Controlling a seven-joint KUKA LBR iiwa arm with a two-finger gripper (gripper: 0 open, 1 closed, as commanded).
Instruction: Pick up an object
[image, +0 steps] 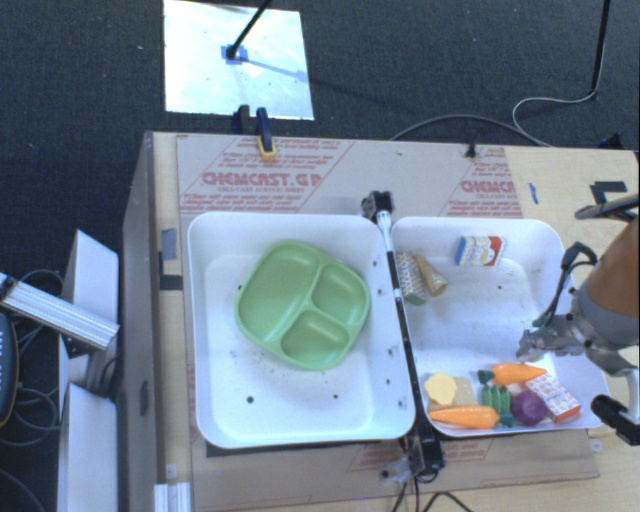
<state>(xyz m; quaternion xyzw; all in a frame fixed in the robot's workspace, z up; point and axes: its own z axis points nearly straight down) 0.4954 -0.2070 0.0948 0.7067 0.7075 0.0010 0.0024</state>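
Camera view puts my end effector (533, 345) low in the right bin (500, 300), just above the upper carrot (518, 374); whether it is open or holding anything I cannot tell. That carrot looks like light, stiff, slick plastic, so I'd grip across its thick middle, clear of the purple piece (529, 407) below.

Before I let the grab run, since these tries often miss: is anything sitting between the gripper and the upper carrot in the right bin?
Nothing visible. The gripper hangs just above-left of the upper carrot, with bare right bin floor between them.
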